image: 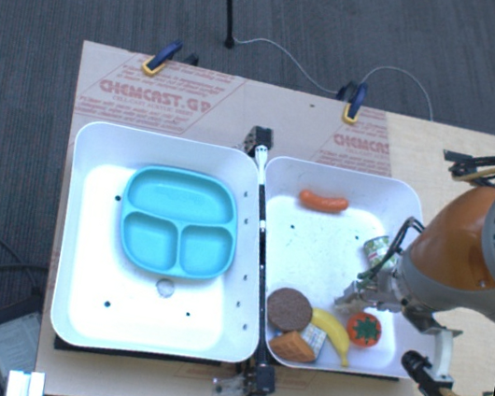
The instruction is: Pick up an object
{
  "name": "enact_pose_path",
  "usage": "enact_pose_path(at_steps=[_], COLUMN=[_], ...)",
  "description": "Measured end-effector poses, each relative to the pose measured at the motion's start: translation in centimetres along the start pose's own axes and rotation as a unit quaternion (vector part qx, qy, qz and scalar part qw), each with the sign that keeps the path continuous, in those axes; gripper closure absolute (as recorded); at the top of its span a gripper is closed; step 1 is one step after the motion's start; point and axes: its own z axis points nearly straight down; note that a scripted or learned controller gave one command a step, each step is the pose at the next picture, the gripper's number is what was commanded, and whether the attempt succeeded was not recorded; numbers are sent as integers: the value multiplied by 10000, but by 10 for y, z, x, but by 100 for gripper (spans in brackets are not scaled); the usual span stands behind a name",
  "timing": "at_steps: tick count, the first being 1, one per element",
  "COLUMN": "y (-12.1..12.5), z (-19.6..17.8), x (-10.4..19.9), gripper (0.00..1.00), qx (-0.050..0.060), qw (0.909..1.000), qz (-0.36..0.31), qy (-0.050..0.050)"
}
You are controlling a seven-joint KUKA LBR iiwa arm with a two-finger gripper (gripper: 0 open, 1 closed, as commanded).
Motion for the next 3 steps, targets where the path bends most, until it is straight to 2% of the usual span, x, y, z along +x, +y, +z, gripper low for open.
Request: enact_pose_path(at_steps=[1, 2, 3], y=[62, 62, -2], z=[-14, -13, 11], x=[-64, -58, -22], gripper=[100, 0, 0], qx=[60, 86, 18], qw=[10000, 9999, 10000], qz=[-7, -29, -3], qy=[17, 79, 1])
